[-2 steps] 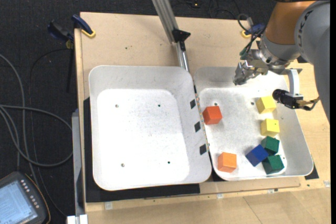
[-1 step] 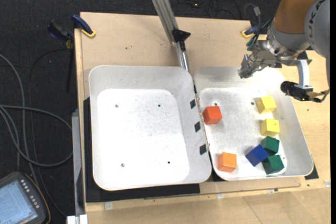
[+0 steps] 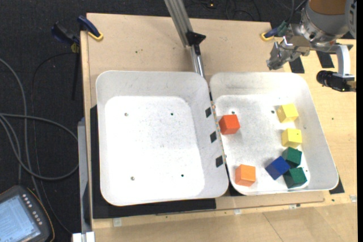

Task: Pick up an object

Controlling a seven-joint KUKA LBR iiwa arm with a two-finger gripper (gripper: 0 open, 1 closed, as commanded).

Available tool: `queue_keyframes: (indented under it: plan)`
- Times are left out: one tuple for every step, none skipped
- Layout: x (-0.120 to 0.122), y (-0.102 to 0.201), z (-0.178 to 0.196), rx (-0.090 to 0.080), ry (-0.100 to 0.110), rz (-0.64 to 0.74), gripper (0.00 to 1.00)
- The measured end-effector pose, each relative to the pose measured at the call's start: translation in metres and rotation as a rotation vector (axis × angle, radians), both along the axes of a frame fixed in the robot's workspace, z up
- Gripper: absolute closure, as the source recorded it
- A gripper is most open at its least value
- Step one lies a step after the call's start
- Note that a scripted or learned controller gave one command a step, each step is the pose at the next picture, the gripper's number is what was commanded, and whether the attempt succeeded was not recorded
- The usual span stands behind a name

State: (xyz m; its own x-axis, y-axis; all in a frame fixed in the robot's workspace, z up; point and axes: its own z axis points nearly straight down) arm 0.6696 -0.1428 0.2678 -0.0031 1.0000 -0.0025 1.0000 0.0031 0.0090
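Seven matte cubes sit in the right white bin (image 3: 317,122).
Gripper (image 3: 278,59) hovers beyond its far rim; its fingers look blurred, so I cannot tell their opening.

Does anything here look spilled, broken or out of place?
Nothing stands out. All seven blocks sit inside the right bin, none spilled onto the bench. A green block and a blue block crowd together near the front corner, which seems harmless.
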Motion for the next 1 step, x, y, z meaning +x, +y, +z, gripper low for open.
queue_keyframes:
  plan:
    - [-0.0100, 0.0538, -0.0156, 0.004, 0.011, 0.004, 1.00]
